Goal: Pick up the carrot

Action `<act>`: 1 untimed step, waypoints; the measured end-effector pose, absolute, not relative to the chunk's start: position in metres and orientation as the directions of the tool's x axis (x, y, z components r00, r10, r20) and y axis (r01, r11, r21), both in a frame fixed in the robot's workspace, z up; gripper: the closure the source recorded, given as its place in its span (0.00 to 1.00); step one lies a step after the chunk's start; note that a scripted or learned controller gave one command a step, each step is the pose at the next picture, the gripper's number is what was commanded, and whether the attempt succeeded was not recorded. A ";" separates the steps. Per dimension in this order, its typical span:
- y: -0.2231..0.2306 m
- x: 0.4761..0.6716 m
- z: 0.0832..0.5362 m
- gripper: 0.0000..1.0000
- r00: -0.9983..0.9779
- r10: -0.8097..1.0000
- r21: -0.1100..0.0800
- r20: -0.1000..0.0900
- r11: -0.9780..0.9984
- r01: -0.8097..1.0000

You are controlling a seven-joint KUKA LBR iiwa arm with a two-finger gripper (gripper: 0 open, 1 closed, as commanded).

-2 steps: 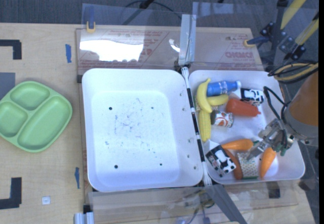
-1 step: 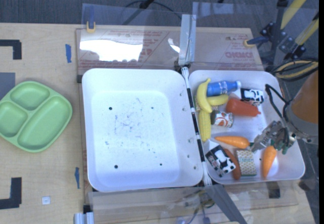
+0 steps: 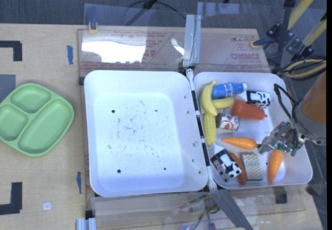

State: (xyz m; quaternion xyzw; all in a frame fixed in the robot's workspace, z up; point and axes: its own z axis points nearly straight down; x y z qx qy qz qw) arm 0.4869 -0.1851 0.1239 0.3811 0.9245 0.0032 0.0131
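Two orange carrots lie in the right bin. One carrot lies flat near the bin's middle, its tip pointing left. The other carrot stands nearly upright in the picture by the front right corner. My gripper hangs over the bin between them, just right of the flat carrot's thick end and just above the top of the other. It looks open, and I see nothing between its fingers. The grey arm with its orange band comes in from the right edge.
The right bin also holds a banana, a corn cob, a blue bottle, a red pepper, a small can, a cow toy, a cracker block and a black-and-white toy. The left bin sits beside it. A green divided plate lies far left.
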 end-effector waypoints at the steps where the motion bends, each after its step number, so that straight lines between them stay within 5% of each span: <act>1: -0.142 0.481 0.255 1.00 -0.632 0.775 0.002 -0.003 0.632 0.775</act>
